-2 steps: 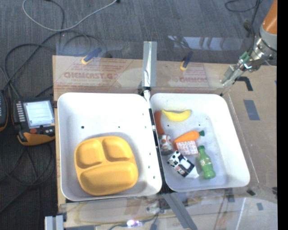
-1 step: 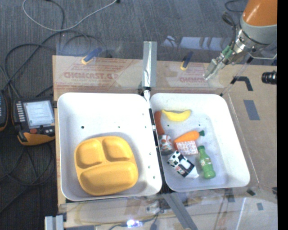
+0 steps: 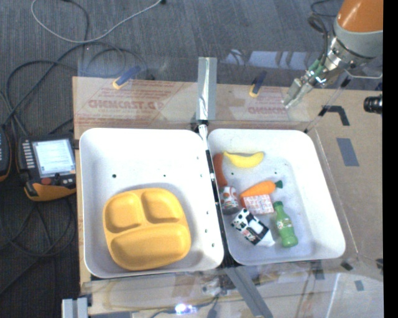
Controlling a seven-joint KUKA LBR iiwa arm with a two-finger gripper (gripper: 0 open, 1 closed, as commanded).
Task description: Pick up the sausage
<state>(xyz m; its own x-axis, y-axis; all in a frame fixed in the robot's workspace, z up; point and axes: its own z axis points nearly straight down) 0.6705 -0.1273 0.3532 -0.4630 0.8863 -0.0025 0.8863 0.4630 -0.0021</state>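
Your fingers hang at the two o'clock part of the camera view, above the cardboard-covered bench and outside both bins. They point down toward seven o'clock with nothing between them, and you cannot tell from this slant whether they are parted or closed. Up the arm from them, toward one o'clock, you see the grey wrist and the orange band at the top corner.

From the fingers, look toward seven o'clock and you reach the right bin. The sausage, a reddish-brown piece, lies lengthwise against that bin's nine o'clock wall, near its upper corner. Just beside the sausage at its three o'clock is a yellow banana. Below them a small can sits near the same wall, with an orange carrot at its three o'clock and a red and white packet touching the carrot's lower side. A black and white carton lies at the six o'clock end of the group, and a green bottle lies just beside it at three o'clock.

Farther toward nine o'clock, the left bin holds a yellow divided tray in its lower half. Beyond that bin, at the view's nine o'clock edge, a handheld control pendant rests on the dark floor among black cables.
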